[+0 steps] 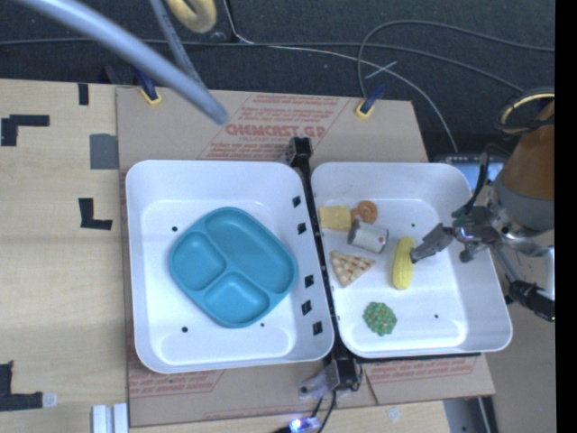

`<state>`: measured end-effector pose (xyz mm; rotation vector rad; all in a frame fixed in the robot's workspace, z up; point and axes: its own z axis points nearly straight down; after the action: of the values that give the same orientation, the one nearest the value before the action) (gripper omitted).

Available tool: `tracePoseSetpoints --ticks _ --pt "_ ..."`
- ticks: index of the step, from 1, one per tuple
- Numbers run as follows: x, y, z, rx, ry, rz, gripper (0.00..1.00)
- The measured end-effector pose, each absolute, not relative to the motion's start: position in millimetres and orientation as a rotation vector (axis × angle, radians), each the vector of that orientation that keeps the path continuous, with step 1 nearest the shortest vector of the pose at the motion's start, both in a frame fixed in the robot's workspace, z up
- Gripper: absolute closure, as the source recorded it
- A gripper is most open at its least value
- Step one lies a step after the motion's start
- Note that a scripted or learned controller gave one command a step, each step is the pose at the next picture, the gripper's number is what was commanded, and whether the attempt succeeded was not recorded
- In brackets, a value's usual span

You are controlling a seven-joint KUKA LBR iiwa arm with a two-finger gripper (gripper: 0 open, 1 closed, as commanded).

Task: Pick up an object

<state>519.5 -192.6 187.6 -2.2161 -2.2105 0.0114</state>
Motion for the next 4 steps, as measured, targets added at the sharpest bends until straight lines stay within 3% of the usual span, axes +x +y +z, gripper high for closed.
tracePoseSetpoints --ticks 1,3,4 --pt "522.6 -192 194 -2.220 -2.222 0.002 0.00" --pt "525.4 -188 83 -2.222 -2.225 0.002 0.00" --pt "526.4 -188 96 -2.224 -2.227 0.001 1.00"
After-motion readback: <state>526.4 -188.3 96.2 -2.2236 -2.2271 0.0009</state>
